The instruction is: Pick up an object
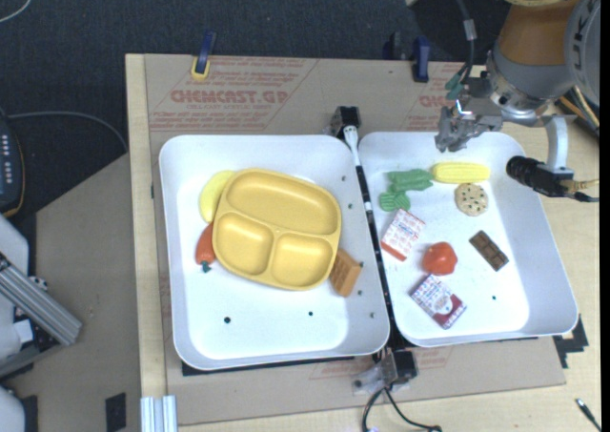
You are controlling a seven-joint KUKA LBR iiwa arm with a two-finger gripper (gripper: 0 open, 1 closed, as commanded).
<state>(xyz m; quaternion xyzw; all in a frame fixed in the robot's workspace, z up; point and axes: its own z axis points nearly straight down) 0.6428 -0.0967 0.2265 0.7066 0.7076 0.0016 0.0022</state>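
My gripper (pixel 456 137) hangs over the far edge of the right bin (pixel 548 258), just above and left of a yellow corn cob (pixel 460 172). Nothing shows between its fingers. Below it in that bin lie a green toy (pixel 403 187), a round cookie (pixel 471 198), a red-and-white packet (pixel 403 234), a red tomato (pixel 439 257), a brown chocolate bar (pixel 489 250) and a dark red packet (pixel 437 299).
The left bin (pixel 181 277) holds a yellow divided tray (pixel 276 227), with a yellow piece (pixel 212 194) and an orange-red piece (pixel 205 247) at its left and a brown block (pixel 345 275) at its right. Clamps (pixel 201 60) grip the bench's far edge.
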